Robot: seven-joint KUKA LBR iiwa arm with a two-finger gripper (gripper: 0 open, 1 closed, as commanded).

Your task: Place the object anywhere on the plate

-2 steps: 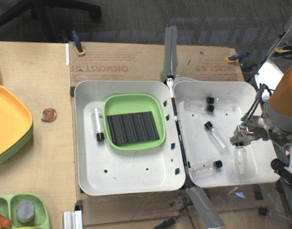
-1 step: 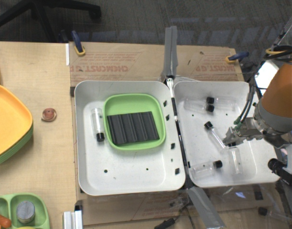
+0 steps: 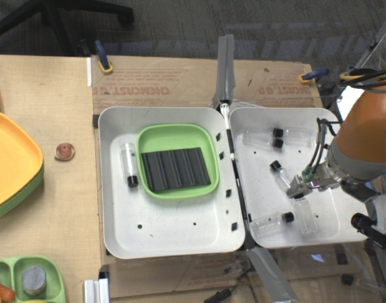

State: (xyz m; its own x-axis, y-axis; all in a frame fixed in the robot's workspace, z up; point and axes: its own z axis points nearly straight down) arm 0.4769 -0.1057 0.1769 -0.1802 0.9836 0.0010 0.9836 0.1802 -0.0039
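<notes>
A square green plate (image 3: 175, 130) sits in the left bin (image 3: 168, 227) with a dark grey ribbed pad (image 3: 178, 169) lying on it. A clear vial with a black cap (image 3: 128, 164) lies just left of the plate on the bin floor. Several more clear black-capped vials are scattered in the right bin (image 3: 259, 188): a pair at the back (image 3: 276, 137), one in the middle (image 3: 280, 173), one near the front wall (image 3: 276, 219). My gripper (image 3: 299, 189) hangs low over the right bin, just right of the middle vial, below the orange wrist band (image 3: 368, 128).
Stacked yellow plates (image 3: 10, 163) lie at the bench's left edge, with a small red-brown disc (image 3: 65, 151) beside them. A green divided tray (image 3: 23, 279) sits at the front left corner. Clamps (image 3: 103, 62) hold cardboard behind the bins.
</notes>
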